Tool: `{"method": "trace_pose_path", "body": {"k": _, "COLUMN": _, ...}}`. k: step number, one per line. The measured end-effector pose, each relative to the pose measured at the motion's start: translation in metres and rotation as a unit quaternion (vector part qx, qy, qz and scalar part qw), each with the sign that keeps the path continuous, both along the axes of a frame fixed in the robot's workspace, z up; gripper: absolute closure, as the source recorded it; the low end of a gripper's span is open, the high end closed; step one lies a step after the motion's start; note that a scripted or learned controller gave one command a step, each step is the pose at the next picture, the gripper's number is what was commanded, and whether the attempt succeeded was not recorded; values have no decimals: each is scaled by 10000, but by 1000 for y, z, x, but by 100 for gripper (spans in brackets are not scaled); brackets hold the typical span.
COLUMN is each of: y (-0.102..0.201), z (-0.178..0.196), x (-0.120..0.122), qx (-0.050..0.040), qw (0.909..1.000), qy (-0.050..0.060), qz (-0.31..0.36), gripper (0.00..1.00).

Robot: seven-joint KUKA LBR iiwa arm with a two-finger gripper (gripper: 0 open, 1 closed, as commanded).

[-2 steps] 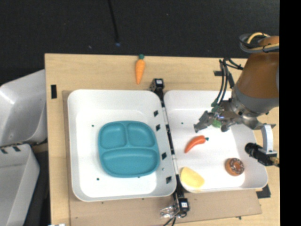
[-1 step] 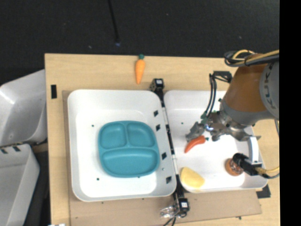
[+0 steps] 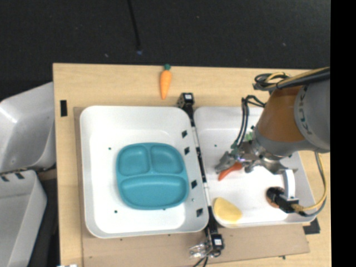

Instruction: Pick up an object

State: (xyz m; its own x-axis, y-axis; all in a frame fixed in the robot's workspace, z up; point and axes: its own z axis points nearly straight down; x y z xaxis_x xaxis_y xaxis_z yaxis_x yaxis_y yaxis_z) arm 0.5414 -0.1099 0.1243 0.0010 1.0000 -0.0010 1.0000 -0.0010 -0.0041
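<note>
My gripper (image 3: 232, 163) is low in the right bin (image 3: 253, 213), near its left middle. A small red-orange thing (image 3: 227, 174) lies right under and just in front of the gripper, partly hidden by it, and I cannot see whether it is held. A pale yellow rounded thing (image 3: 227, 210) rests in the right bin's front left corner. The arm with its orange band (image 3: 283, 121) covers the back right of that bin.
The left bin (image 3: 94, 216) holds a blue divided plate (image 3: 151, 175) at its middle. A toy carrot (image 3: 165, 82) lies on the wooden bench behind the bins. The ridge between the bins (image 3: 196, 160) is just left of the gripper.
</note>
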Motion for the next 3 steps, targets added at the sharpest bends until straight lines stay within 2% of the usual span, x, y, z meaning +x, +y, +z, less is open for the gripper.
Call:
{"method": "trace_pose_path", "body": {"k": 1, "y": -1, "z": -25, "x": 0, "qx": 2, "qw": 10000, "qy": -7, "qz": -8, "gripper": 0}}
{"method": "trace_pose_path", "body": {"k": 2, "y": -2, "z": -13, "x": 1, "qx": 1, "qw": 10000, "qy": -28, "qz": -43, "gripper": 100}}
{"method": "trace_pose_path", "body": {"k": 3, "y": 5, "z": 47, "x": 5, "qx": -1, "qw": 10000, "qy": -54, "qz": 19, "gripper": 100}}
